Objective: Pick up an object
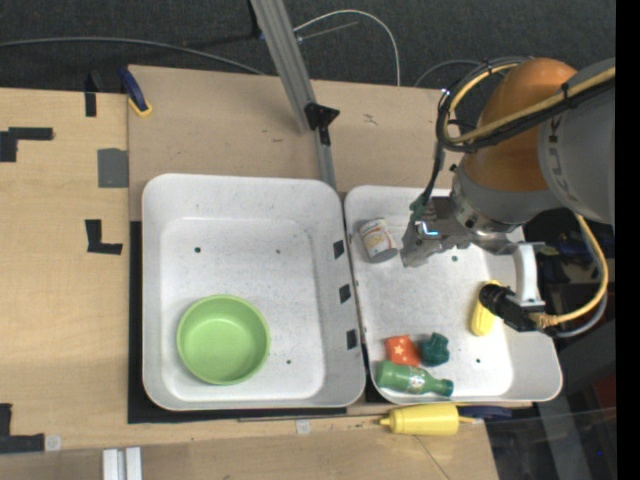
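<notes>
Over the right bin (530, 383), the gripper (428, 240) hangs just right of a small can (376, 239) lying at the far left
Whether the claw is open or closed cannot be told (the wrist hides it). Risk, as a judgement: descending here it may miss the can or knock it against the wall; orange, teal and green toys (413, 363) cluster near

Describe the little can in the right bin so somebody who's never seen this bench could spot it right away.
Look at the right bin, then its far left corner beside the divider between the bins. The can lies there alone, pale with a reddish label. The colourful toys sit along the near edge, and the gripper hangs to its right.
</notes>
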You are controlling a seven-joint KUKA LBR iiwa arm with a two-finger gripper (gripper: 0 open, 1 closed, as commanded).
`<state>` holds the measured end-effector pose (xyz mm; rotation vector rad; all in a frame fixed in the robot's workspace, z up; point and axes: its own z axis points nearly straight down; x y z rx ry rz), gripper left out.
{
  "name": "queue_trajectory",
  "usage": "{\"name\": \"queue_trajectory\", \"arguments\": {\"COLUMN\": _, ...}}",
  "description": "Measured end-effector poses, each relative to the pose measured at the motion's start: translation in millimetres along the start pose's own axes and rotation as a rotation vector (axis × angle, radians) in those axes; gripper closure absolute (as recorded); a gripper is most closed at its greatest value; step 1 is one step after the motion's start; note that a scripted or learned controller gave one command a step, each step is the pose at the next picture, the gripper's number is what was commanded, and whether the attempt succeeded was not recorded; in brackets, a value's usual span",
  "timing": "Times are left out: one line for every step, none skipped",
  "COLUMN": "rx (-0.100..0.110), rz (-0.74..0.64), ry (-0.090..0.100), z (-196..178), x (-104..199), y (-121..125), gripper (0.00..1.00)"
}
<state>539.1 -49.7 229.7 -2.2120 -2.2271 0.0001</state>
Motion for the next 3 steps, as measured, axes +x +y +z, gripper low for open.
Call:
{"name": "queue_trajectory", "arguments": {"rx": -0.002, "rz": -0.001, "ry": 0.0, "z": -8, "x": 53, "y": 20, "gripper": 1.0}}
{"name": "queue_trajectory", "arguments": {"rx": -0.001, "rz": 0.0, "ry": 0.0, "z": -13, "x": 102, "y": 35, "gripper": 1.0}}
{"name": "queue_trajectory", "arguments": {"rx": -0.001, "rz": 0.001, "ry": -0.001, "z": -9, "x": 150, "y": 52, "gripper": 1.0}}
